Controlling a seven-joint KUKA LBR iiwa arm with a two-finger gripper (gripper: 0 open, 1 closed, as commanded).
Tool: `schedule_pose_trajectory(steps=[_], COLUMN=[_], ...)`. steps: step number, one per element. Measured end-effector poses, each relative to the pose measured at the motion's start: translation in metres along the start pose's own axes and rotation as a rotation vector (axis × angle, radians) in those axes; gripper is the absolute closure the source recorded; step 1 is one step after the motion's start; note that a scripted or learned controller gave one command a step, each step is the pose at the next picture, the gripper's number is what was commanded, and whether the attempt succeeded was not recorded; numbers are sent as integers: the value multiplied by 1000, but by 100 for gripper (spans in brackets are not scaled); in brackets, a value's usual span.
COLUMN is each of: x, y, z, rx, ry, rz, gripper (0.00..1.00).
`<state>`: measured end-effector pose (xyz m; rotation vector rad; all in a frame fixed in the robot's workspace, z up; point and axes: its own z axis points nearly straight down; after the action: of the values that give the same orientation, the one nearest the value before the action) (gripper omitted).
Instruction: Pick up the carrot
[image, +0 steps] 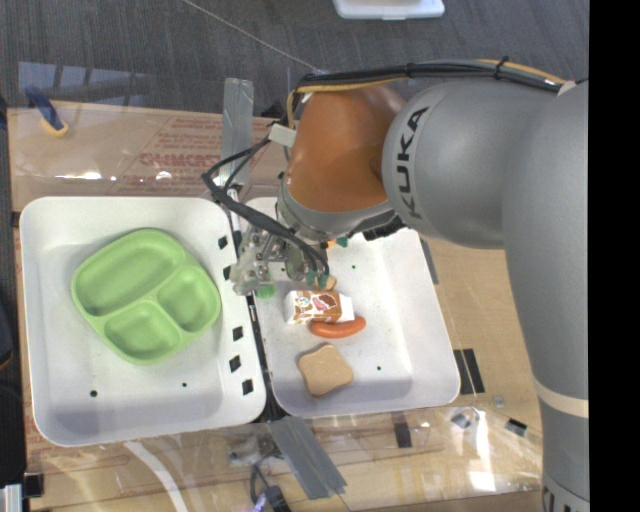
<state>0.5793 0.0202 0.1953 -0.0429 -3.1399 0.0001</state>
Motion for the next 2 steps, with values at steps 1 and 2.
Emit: schedule_pose_trajectory(steps=[1,2], x=[34,20], y=[84,150], z=[56,26], rx=[-2,-1], ry=[2,-4], rz=[40,-143], gripper=[100,100])
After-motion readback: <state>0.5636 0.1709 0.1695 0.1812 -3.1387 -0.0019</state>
